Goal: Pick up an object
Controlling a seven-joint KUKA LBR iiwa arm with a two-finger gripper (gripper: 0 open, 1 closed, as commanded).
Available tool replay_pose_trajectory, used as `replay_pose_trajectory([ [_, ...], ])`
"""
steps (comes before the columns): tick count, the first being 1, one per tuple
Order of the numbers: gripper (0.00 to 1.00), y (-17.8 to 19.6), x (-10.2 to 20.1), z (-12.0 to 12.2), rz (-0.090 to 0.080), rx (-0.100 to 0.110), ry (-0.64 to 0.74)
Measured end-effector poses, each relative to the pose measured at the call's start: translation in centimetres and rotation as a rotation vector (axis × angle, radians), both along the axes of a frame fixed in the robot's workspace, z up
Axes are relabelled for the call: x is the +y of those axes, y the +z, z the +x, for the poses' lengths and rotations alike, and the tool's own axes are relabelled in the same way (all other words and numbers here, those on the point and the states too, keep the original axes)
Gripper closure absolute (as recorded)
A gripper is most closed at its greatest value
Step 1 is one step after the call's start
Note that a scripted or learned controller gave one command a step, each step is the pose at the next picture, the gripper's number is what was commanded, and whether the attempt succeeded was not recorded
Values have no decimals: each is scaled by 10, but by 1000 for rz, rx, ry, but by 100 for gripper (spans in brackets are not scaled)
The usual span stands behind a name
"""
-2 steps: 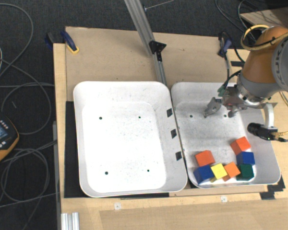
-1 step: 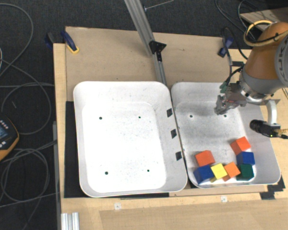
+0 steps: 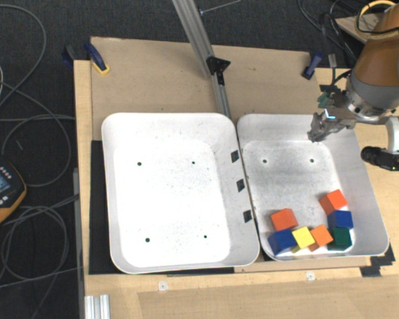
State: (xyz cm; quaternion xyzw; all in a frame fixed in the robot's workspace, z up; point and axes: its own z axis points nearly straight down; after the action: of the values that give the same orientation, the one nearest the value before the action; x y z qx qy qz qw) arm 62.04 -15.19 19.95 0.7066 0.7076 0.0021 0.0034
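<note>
A: Largest first. Pale wooden tabletop (image 3: 153, 65), two shallow white plastic bins side by side. The left white bin (image 3: 113, 178) takes the centre-left of the frame, the right white bin (image 3: 359, 171) the centre-right.

B: Arm?

A: Grey KUKA arm with the orange band (image 3: 379, 52), upper right of frame. Its end effector (image 3: 319, 130) hangs over the upper edge of the right bin. Whether it is open or closed, cannot tell; too small and dark.

B: Targets?

A: A cluster of small coloured blocks (image 3: 309, 228) in the lower right of the frame, packed into that bin's lower corner: two orange cubes, two blue, a yellow, a green, another orange piece. Well apart from the end effector.

B: Risk?

A: Blocks touch each other and crowd the bin wall. A descent there likely lands on two at once, or jams against the rim and shoves them.
</note>
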Motion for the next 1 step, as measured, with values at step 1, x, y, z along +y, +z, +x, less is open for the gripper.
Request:
replay_pose_trajectory([
  [1, 100, 43, 0, 2, 0, 0, 0],
])
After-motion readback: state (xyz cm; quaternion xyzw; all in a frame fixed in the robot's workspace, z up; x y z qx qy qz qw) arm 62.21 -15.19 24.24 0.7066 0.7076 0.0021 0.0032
